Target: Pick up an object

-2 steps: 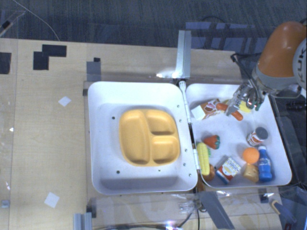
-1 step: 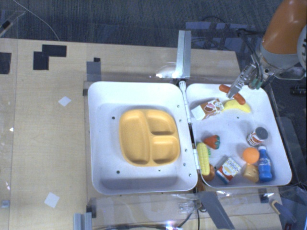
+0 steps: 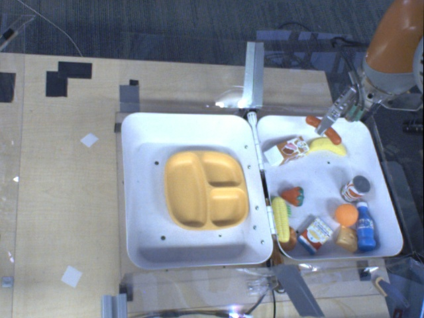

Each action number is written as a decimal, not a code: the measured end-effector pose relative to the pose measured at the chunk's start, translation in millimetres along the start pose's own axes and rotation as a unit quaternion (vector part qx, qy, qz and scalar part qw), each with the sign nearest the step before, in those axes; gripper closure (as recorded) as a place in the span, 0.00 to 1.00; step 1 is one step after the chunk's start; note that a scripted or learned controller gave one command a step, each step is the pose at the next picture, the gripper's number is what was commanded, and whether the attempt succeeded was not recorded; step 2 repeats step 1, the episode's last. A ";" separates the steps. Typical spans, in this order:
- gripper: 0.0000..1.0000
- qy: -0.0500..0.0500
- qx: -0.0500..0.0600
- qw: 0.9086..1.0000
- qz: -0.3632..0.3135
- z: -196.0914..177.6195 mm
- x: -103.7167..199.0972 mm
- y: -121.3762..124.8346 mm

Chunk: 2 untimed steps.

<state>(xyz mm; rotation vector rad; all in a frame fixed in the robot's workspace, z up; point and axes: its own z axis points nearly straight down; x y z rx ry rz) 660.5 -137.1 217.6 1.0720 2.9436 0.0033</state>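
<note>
The right bin [image 3: 381, 171] holds several toy foods. An orange-red sausage [image 3: 313, 120] lies at its far edge, with a yellow banana [image 3: 329, 148] and a snack packet [image 3: 292, 148] just in front of it. My gripper [image 3: 327, 123] reaches in from the upper right, and its tip sits right over the middle of the sausage, hiding that part. From this angle I cannot see whether the sausage is gripped. Nearer the front are a strawberry [image 3: 292, 195], a corn cob [image 3: 281, 218], a can [image 3: 356, 189], an orange [image 3: 346, 214], a blue bottle [image 3: 366, 230] and a juice box [image 3: 317, 233].
A yellow divided plate [image 3: 205, 189] lies in the middle of the left bin [image 3: 142, 177]. A metal post [image 3: 254, 75] stands behind the seam between the two bins. The arm's orange band [image 3: 396, 35] hangs over the bench's far right corner.
</note>
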 end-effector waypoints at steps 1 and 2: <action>1.00 0.002 0.002 0.955 0.297 57.5 35.0 29.4; 1.00 0.002 0.002 0.955 0.297 57.5 35.0 29.4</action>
